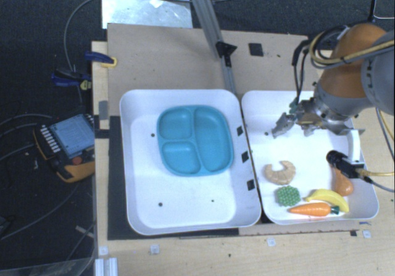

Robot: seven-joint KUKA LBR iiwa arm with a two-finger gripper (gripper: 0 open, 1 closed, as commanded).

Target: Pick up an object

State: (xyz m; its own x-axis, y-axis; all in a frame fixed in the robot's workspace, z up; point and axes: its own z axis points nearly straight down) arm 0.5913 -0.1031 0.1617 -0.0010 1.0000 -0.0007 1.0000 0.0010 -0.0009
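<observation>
The hand [285, 124] hovers over bare floor of the right white bin [259, 105]; whether it is open or closed I cannot tell. Well below it lies the tan croissant-shaped toy [281, 172], probably the nearest candidate, clear of the green broccoli piece [287, 195].

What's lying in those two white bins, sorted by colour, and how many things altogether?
Blue: 1, the divided plate in the left bin
Tan: 1, the croissant
Green: 1, the broccoli
Yellow: 1, the banana
Orange: 1, the carrot
Brown-orange: 1, a piece at the right bin's edge
Total: 6
</observation>
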